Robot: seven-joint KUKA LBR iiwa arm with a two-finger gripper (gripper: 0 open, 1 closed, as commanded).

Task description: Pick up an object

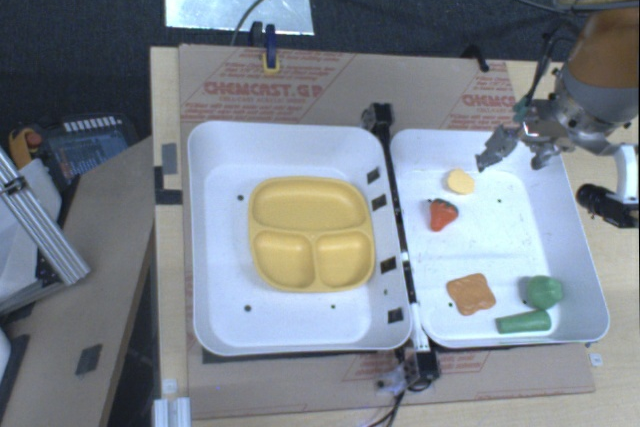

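Small pale-yellow piece [460,181], roundish, lies in upper part of right bin [560,215]. My gripper [515,147] hangs just up-right of it, fingers spread, nothing between them, not touching. Nearby: red piece [442,213] just below; toast [470,293], green pieces [535,303] at bin's near side. Left bin [215,215] has yellow divided plate [311,233].

The bench [165,215] bears two white bins [215,215] side by side.
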